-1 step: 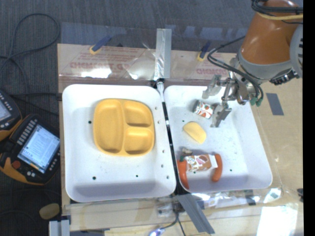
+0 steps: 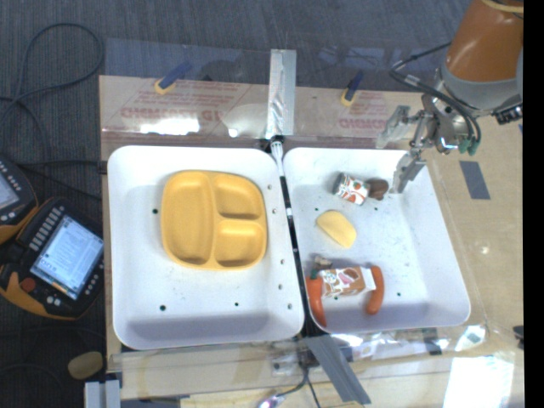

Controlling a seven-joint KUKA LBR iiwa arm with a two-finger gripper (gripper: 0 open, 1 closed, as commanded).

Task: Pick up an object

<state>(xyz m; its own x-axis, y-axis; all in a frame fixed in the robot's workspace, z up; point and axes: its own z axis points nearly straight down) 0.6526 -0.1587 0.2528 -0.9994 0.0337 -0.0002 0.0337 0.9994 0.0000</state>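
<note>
A: Our gripper [image 2: 406, 155] hangs over the right bin's [image 2: 442, 253] far corner, fingers spread wide, holding nothing.

B: We'd centre over the small can [image 2: 352, 189] beside it, probably lying tilted, then descend straight.

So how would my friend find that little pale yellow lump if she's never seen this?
Look in the right white bin, the one without the big yellow divided tray. Near its middle lies the pale yellow lump, between a small can above and an orange packet below. It alone is plain, smooth and unlabelled.
</note>
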